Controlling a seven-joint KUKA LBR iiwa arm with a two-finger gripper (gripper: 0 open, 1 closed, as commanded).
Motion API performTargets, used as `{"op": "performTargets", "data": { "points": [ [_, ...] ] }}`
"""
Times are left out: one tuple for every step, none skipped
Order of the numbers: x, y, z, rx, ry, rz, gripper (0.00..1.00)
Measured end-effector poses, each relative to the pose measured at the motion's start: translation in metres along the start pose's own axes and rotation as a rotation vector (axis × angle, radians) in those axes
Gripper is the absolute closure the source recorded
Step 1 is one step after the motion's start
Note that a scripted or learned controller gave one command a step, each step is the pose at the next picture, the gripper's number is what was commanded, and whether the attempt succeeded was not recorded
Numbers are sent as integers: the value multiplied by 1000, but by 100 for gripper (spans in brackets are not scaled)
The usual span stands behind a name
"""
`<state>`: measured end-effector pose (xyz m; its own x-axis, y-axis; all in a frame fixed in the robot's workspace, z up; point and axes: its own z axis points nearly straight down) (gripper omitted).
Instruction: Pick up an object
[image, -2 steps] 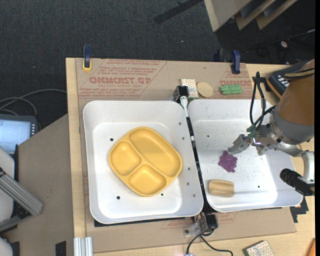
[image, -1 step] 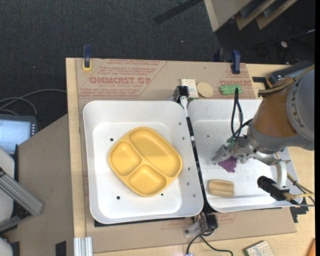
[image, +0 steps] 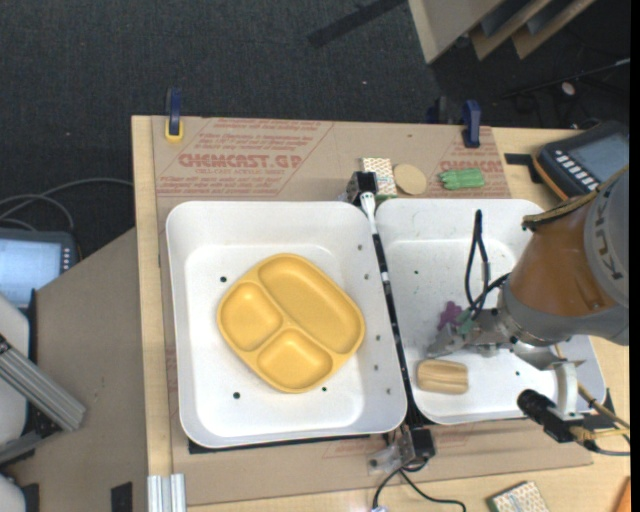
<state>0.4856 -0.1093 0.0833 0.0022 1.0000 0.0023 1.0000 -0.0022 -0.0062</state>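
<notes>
A yellow three-compartment plate (image: 290, 320) lies in the left white bin (image: 190, 250). In the right bin (image: 430, 240) a tan bread-like block (image: 442, 376) rests near the front wall, and a small purple object (image: 451, 317) lies just behind it. My gripper (image: 450, 335) reaches in from the right, low over the bin floor between the purple object and the tan block. The grey arm with its orange band (image: 560, 275) covers the bin's right side.
On the brown board behind the bins lie a green object (image: 462, 180), a round tan disc (image: 410, 179) and a small patterned piece (image: 377, 168). Blue clamps (image: 175, 103) hold the board's far edge. A black cable (image: 477, 250) hangs over the right bin.
</notes>
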Motion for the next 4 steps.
{"op": "performTargets", "data": {
  "points": [
    [-1, 3, -12, -9, -5, 0, 100],
    [14, 71, -5, -17, -6, -6, 100],
    [-18, 94, -212, -26, -8, -3, 100],
    [13, 98, -187, -3, -1, -5, 100]
  ]
}}
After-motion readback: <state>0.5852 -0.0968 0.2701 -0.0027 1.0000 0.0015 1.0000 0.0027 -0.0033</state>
